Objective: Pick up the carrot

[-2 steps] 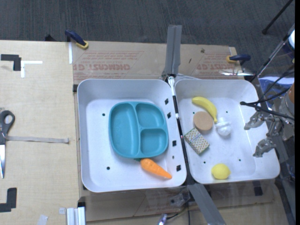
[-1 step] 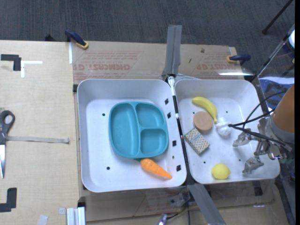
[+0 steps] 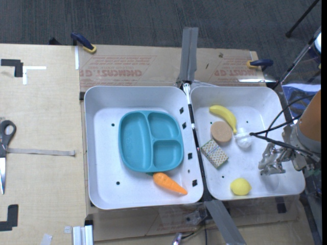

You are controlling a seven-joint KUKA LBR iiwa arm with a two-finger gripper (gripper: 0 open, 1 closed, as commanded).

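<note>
The orange carrot lies on its side in the left bin, near the front wall, just below the teal divided plate. My gripper hangs over the right side of the right bin, well to the right of the carrot, with the bins' middle wall between them. Nothing shows in its grasp.
The right bin holds a banana, a round tan disc, a patterned block, a small white object and a yellow lemon. Black cables run from the arm across that bin. Scissors lie on the bench at far left.
</note>
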